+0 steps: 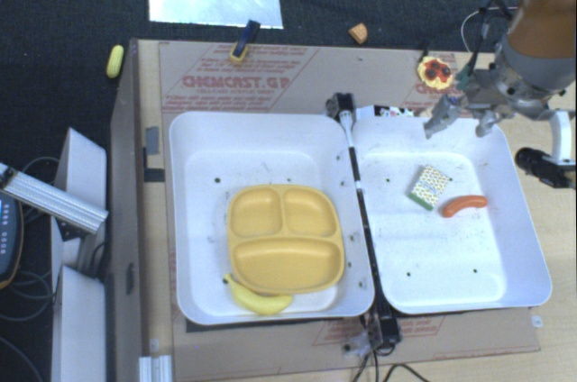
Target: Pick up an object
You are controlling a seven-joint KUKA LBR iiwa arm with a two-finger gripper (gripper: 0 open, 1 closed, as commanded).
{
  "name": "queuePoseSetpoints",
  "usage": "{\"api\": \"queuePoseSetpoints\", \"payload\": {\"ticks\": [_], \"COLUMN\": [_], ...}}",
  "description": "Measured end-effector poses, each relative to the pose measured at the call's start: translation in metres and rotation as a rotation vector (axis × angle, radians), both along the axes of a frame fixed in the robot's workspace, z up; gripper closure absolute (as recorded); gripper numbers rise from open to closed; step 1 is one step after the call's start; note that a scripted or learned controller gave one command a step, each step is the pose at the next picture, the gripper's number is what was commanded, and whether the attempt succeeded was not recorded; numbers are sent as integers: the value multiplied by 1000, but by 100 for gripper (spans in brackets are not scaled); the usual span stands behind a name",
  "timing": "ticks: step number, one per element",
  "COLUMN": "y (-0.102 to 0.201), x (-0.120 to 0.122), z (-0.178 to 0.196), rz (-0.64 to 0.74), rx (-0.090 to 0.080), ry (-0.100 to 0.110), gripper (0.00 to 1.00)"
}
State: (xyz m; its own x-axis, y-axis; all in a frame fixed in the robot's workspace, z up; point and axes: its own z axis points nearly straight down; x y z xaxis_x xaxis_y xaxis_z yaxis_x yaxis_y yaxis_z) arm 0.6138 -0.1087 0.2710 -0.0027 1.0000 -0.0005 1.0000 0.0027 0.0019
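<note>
The gripper hangs over the far edge of the right bin, at about 1 o'clock in the view. Its two fingers are spread apart, and nothing sits between them. The grey arm with its orange band comes in from the 2 o'clock corner.

In the right bin lie two things. A small box with a green and white check pattern sits near the middle. An orange sausage lies just beside it, at the box's 4 o'clock. Both are near the gripper but not touching it.

The left bin holds a yellow plate with three parts. A yellow banana lies at the plate's 7 o'clock, tucked partly under its rim.

On the table past the bins, a small round toy with red spots sits at 1 o'clock. A yellow and blue clip rests at 11 o'clock.
</note>
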Motion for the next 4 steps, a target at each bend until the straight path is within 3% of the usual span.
{"api": "queuePoseSetpoints", "payload": {"ticks": [1,2,3,4], "y": [-50,-23,-23,20], "x": [-23,-21,-20,5], "z": [-123,-187,-176,-187], "rz": [-3,0,1,1], "rx": [0,1,1,2], "ry": [5,2,-1,1], "gripper": [0,0,100,100]}}
